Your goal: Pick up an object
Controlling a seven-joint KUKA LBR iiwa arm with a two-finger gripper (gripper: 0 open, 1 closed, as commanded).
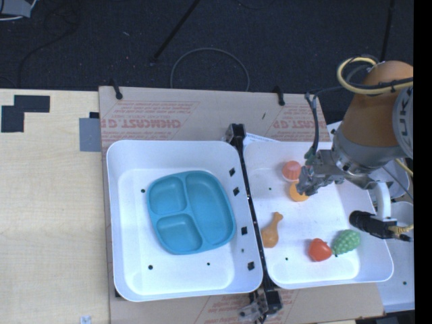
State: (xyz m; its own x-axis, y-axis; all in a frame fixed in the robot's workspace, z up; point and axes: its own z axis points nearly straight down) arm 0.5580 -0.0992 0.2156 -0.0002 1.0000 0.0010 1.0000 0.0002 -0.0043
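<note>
My gripper (pixel 306 185) is low in the right bin (pixel 378 272), at its far middle. It sits directly over a small orange-yellow piece (pixel 298 194), which pokes out from under it on the left. A pink-orange round toy fruit (pixel 291 170) lies just beyond it, very close to the gripper. Nearer the front are a tan toy drumstick (pixel 272 229), a red toy fruit (pixel 320 250) and a green bumpy toy (pixel 346 241) touching the red one.
The left bin (pixel 128 248) holds a blue divided plate (pixel 190 211). A black divider bar (pixel 246 201) runs between the two bins. The grey arm with its orange band (pixel 378 113) comes in from the right over the right bin's far corner.
</note>
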